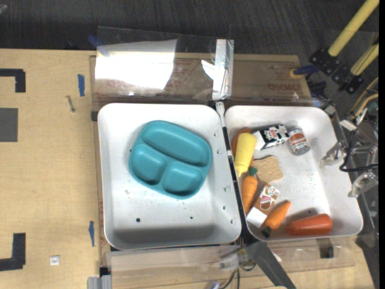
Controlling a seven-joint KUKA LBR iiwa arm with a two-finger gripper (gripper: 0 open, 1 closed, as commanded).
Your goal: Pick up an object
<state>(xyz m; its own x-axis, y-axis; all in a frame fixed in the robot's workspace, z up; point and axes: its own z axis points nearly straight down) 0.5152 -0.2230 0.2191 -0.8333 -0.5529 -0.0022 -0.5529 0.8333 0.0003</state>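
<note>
Carrots (277,215) lie at six o'clock in the right bin (319,179); nothing is picked yet, and I cannot tell the gripper's state. Next: descend over one item.

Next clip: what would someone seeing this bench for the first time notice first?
A big teal divided plate lies alone in the left bin. The right bin holds a crowd of toy food along its left and near sides: a yellow bottle, carrots and a long red-orange piece at the near edge.
</note>
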